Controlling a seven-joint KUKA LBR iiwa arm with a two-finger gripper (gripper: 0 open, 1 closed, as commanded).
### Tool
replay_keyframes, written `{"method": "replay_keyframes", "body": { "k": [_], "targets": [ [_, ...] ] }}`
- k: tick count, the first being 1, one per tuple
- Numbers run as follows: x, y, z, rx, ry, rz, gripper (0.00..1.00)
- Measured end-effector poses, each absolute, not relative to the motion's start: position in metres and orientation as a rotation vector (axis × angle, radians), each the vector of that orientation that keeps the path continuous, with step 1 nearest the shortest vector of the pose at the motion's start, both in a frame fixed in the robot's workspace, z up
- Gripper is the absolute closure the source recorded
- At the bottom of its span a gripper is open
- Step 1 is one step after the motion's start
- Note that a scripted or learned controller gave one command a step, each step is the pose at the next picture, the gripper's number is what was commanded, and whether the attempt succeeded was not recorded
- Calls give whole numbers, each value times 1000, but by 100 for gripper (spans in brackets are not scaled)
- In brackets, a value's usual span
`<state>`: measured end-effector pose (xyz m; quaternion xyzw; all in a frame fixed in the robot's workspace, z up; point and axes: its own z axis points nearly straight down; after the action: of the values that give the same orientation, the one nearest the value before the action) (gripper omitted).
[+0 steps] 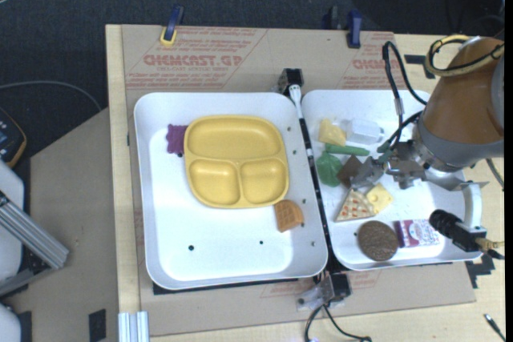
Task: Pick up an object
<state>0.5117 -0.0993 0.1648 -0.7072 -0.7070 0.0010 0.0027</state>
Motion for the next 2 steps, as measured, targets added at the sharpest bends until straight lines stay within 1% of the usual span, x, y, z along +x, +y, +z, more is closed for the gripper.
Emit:
{"method": "replay_keyframes", "body": {
  "k": [1,2],
  "targets": [
    [509,-102,102,-2219,-2216,4,0],
    [511,-102,87,-2224,-2222,-2,0]
  ]
}}
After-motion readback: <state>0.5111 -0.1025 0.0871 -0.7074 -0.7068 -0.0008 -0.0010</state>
